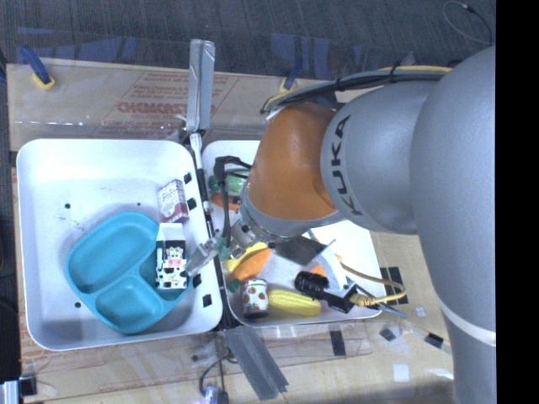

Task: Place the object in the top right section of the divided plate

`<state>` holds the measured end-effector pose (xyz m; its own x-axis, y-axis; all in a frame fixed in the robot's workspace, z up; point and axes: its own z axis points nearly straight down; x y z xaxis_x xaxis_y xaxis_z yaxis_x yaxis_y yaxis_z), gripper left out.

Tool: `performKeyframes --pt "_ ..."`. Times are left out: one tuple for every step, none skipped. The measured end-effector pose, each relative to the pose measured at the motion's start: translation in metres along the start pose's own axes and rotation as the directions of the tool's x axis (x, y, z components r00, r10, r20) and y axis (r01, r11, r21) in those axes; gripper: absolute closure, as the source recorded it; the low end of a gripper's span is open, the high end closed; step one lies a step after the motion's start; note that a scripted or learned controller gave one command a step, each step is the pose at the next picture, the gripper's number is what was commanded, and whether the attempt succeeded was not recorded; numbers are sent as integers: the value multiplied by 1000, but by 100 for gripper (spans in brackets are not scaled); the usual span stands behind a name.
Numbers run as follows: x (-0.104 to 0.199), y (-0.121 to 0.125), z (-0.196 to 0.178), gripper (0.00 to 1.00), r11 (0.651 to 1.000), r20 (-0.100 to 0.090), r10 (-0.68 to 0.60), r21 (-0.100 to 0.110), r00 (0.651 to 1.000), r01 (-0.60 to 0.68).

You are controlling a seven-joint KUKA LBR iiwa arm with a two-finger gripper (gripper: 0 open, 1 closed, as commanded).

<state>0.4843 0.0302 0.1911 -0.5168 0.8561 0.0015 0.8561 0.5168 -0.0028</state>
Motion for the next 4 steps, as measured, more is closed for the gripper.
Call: performKeyframes --pt "0 1 -10 100 1000 1 -5 0 1000 5" --pt "-101 30 -69 100 989 2 146 -2 989 -146" --pt "-96 52 -6 100 981 0 192 1 981 -192" --pt "-96 52 -6 0 981 0 192 1 981 -192"
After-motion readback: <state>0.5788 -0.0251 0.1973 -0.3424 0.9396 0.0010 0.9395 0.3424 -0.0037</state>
